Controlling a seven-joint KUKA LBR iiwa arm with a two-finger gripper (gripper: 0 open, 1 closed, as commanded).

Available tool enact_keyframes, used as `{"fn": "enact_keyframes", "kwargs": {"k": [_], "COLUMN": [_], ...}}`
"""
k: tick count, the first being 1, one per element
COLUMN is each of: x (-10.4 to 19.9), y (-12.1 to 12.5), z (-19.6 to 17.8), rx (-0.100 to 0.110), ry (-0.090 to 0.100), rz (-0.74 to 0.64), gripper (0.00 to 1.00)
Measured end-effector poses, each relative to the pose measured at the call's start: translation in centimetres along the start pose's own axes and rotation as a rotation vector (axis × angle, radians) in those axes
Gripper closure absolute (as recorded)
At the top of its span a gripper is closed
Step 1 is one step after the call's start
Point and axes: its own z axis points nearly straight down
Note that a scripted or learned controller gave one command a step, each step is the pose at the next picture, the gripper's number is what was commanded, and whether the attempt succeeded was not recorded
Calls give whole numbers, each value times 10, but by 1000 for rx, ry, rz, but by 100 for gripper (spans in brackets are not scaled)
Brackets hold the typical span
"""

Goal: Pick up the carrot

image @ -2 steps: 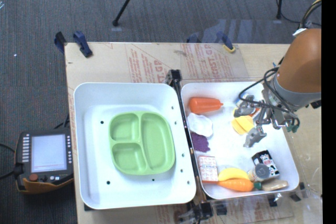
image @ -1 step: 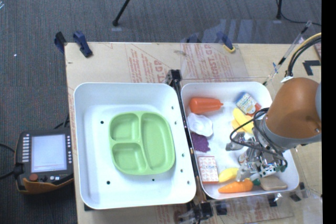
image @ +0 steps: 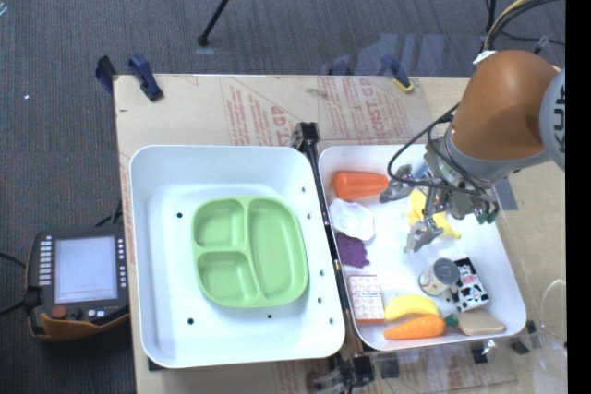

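So the carrot [image: 415,328] is lying flat at about 6 o'clock in the right bin [image: 513,280], right up against the near wall, touching the banana [image: 410,305] just above it. The gripper [image: 426,231] hangs over the middle of that bin, well apart from the carrot, over something yellow. Can't tell how its grip is set from here, and I don't see anything in it. Left bin [image: 152,198] has a green divided plate [image: 250,252]. There's another orange piece [image: 360,185] at 11 o'clock in the right bin.
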Motion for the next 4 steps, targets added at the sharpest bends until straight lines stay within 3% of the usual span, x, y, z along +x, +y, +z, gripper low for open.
{"fn": "enact_keyframes", "kwargs": {"k": [1, 2, 3, 4], "x": [22, -22, 7, -26], "y": [-21, -78, -85, -59], "z": [71, 68, 69, 68], "rx": [-5, 0, -1, -1], "ry": [11, 3, 5, 3], "rz": [-132, -95, 132, 286], "gripper": [0, 0, 0, 0]}}
